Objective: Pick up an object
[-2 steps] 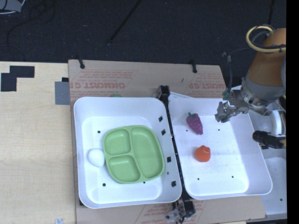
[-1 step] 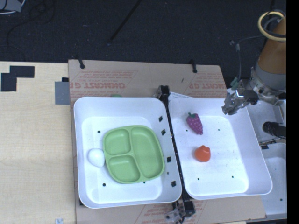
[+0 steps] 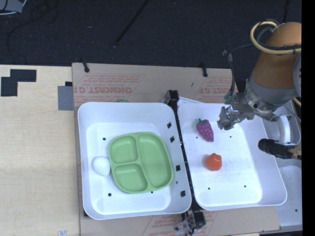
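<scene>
Fingers of the end effector (image 3: 225, 122) were too small and dark to make out, so whether they stood apart or together could not be told; nothing showed between them. The arm (image 3: 275, 58) above it was cut off by the frame's right side, and its grey and orange bulk hid the far right corner of the right bin (image 3: 246, 193). The end effector hung over that bin's upper part. Just to its left lay a purple grape bunch (image 3: 205, 130), close by but apart from it. Below it and slightly left, farther off, sat a red-orange tomato-like object (image 3: 213, 162). Well to its left, past the dark divider between the bins, the left bin (image 3: 93, 114) held a green sectioned plate (image 3: 140, 162) with a white egg (image 3: 101, 165) touching its left edge. Both bins rested on the table (image 3: 34, 156).
</scene>
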`<state>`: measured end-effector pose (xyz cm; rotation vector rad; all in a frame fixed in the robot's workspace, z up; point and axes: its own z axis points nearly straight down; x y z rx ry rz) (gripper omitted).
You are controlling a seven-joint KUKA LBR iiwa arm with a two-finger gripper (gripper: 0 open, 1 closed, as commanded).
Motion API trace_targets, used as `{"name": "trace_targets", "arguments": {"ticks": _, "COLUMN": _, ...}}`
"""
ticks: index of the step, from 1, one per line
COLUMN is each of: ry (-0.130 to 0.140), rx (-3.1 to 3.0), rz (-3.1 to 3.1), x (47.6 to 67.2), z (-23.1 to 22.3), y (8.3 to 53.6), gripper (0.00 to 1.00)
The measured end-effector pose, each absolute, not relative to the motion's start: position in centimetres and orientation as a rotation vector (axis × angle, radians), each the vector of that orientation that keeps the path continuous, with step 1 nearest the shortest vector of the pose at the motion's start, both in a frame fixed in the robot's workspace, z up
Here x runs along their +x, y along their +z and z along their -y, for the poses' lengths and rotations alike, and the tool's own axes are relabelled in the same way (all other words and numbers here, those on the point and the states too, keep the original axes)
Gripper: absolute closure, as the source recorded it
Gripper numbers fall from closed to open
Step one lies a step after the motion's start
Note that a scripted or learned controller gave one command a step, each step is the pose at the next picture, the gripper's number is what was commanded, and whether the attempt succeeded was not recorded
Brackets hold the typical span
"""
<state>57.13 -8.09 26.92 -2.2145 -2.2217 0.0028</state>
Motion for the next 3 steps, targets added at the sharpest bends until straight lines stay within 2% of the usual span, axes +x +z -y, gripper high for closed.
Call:
{"name": "trace_targets", "arguments": {"ticks": 2, "ry": 0.005, "rx": -2.215, "rz": 2.221, "x": 54.8, "z": -0.5, "y": 26.1, "gripper": 1.00}}
{"name": "trace_targets", "arguments": {"ticks": 3, "ry": 0.007, "rx": -2.215, "rz": 2.220, "x": 52.3, "z": -5.0, "y": 24.2, "gripper": 1.00}}
